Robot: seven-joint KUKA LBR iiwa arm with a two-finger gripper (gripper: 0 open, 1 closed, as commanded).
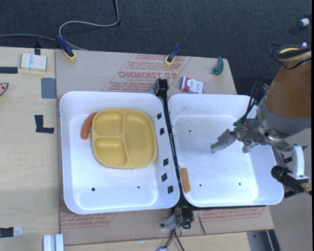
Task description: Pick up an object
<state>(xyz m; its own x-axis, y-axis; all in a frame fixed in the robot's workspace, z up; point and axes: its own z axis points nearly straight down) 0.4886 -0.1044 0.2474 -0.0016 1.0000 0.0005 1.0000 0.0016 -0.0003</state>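
Against the right bin's [261, 195] left wall lies a small orange sausage [184, 180], probably light, stiff and smooth; grip across its middle. The gripper [231, 141] hangs empty over mid-bin, fingers apart.

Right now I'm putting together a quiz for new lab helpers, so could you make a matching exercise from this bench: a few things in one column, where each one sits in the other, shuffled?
Things:
1. yellow plate
2. orange sausage
3. orange stick
4. gripper

Places:
A. at the left wall of the right bin, near its front corner
B. over the middle of the right bin
C. in the middle of the left bin
D. in the left bin, against the plate's left edge

Pairs: 1-C, 2-D, 3-A, 4-B
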